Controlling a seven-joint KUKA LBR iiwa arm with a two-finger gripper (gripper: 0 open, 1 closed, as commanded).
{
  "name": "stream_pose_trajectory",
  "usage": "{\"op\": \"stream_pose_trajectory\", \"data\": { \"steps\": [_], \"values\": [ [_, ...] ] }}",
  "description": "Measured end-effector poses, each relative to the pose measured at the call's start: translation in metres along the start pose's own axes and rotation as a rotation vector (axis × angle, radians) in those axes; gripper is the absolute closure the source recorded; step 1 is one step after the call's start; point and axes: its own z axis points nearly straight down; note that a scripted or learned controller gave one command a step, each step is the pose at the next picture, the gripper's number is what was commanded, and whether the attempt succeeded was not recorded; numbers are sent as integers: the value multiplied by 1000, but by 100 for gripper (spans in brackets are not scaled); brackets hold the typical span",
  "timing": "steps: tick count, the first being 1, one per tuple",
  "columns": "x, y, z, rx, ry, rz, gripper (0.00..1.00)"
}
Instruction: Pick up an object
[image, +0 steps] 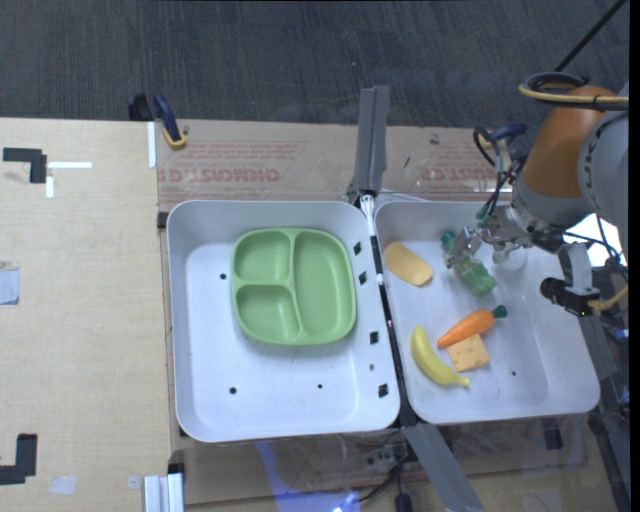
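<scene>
Two shallow white bins sit side by side on the bench. The left bin carries a pale green divided plate with three compartments, lying flat near its middle, well apart from everything else. The right bin holds the loose pieces: a yellow wedge-shaped piece near its upper left corner, a banana lying lower down along the left side, a small tan cracker-like square touching the banana's right flank, and an orange carrot with a green tip lying tilted just above that square. The carrot, square and banana are crowded together, so none of them stands clear of its neighbours. Up near the far wall of the right bin lies a small green object (its exact shape is too blurred to tell), and the gripper sits right over it, at the end of the grey arm with the orange band. Whether it has hold of the green object cannot be made out.
</scene>
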Motion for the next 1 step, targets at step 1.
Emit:
{"op": "stream_pose_trajectory", "data": {
  "steps": [1],
  "values": [
    [2, 0, -44, -1, -1, -300, 0]
  ]
}}
